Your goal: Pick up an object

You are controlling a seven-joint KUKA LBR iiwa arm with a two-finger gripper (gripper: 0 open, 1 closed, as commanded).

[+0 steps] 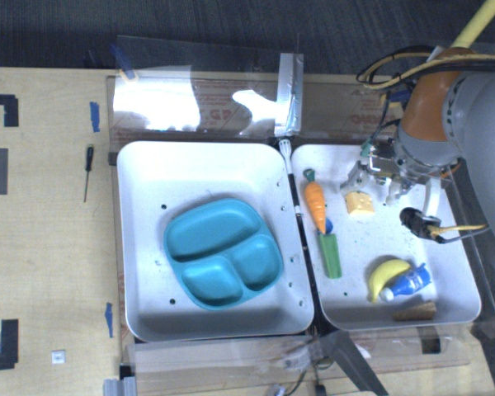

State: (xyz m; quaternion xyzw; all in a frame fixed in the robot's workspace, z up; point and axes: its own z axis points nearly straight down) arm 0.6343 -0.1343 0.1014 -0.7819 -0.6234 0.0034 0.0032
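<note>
Gripper (382, 174) low in right bin (454, 304), fingers spread, holding nothing, beside cheese wedge (360, 204). Risk: closing off-centre nudges the wedge away.

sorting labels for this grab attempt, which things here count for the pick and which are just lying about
In play:
gripper, above the right bin
cheese wedge, just below it
carrot
green stick
banana
blue bottle

Lying about:
blue divided tray in the left bin
screwdriver on the bench

Robotics lab, taped bench (41, 246), white bins (140, 304)
</note>
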